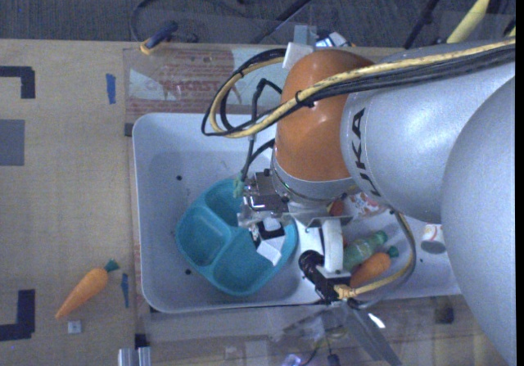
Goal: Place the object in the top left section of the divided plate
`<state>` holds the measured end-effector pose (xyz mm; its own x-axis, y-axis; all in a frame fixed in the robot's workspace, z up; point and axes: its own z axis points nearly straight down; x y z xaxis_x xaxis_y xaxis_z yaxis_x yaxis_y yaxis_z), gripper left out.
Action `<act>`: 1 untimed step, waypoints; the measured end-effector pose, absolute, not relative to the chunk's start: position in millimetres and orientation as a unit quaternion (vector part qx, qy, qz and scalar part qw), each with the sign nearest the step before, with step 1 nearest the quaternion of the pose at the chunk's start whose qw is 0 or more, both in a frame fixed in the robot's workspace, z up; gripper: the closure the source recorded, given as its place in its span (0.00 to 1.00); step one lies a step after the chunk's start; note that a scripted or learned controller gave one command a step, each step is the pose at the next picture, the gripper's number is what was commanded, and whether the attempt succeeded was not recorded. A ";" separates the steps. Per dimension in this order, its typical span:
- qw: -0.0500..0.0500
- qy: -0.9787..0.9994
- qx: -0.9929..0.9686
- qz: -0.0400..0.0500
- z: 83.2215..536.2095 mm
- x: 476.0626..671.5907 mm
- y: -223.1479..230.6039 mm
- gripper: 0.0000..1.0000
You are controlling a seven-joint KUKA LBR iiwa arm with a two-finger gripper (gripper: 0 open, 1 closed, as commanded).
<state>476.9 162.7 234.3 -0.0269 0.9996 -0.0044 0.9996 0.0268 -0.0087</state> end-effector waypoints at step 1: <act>0.002 -0.717 -0.697 0.005 234.4 476.8 163.0 0.00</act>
